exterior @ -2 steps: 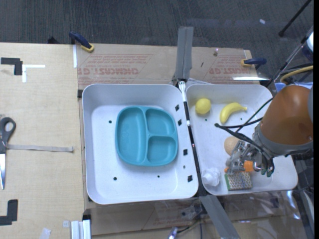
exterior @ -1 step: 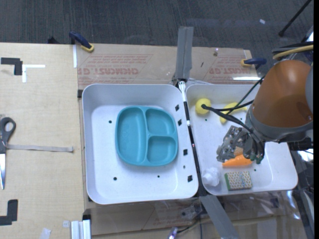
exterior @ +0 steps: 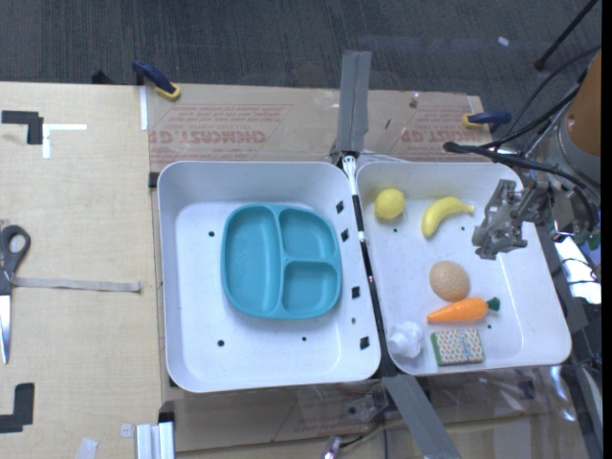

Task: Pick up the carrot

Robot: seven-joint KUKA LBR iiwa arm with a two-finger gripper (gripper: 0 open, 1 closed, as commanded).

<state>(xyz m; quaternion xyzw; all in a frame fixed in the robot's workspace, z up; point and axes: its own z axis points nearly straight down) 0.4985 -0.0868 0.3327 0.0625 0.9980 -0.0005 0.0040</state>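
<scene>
While the grey two-finger gripper (exterior: 495,241) hangs over the right-hand shallow white bin (exterior: 535,338) near its far right side, nothing sits between its fingers, and how far apart they stand cannot be told from this slanted overhead angle. Just left of the gripper lies a curved yellow banana (exterior: 444,214), with a small round yellow lemon (exterior: 389,204) beyond that. Nearer the front of the same bin, well apart from the gripper, rests the orange carrot with a green top (exterior: 461,311), lying on its side just below a round tan bread roll (exterior: 448,279). Below the carrot sits a small green rectangular sponge (exterior: 457,347) beside a crumpled white object (exterior: 406,338). The left-hand white bin (exterior: 191,342) holds a turquoise divided plastic plate (exterior: 282,261).
</scene>
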